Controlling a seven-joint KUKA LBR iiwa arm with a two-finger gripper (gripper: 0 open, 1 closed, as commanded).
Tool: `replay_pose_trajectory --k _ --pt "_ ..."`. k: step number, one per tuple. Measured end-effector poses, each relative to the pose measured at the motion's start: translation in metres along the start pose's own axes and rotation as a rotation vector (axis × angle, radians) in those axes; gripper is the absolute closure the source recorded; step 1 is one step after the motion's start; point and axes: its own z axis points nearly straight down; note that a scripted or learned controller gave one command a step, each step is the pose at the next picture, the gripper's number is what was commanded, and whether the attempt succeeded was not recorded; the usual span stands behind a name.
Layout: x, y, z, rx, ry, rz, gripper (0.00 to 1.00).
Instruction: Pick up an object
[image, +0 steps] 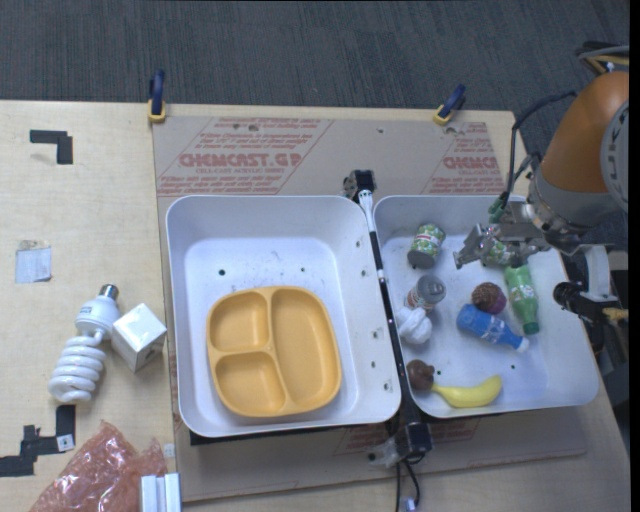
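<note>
The right bin (560, 375) holds several small objects. A green-labelled can (427, 243) lies at its back left. In front of it stand a small grey-capped jar (430, 292) and a white crumpled item (413, 325). A dark red ball (489, 297), a green bottle (521, 297) and a blue bottle (490, 328) lie in the middle. A yellow banana (468, 393) and a brown lump (420, 375) lie at the front. My gripper (487, 248) hangs over the back of this bin, just behind the ball and the top of the green bottle.
The left bin (190, 260) holds a yellow divided plate (273, 352). Left of the bins lie a spiral light bulb (82, 352), a white cube (139, 335) and a red mesh bag (100, 470). The arm's orange band (590, 130) rises at the right edge.
</note>
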Motion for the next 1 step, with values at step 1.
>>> replay_pose_trajectory --k 1 --pt "-0.0074 -0.011 0.0857 0.0 0.001 0.001 0.0"
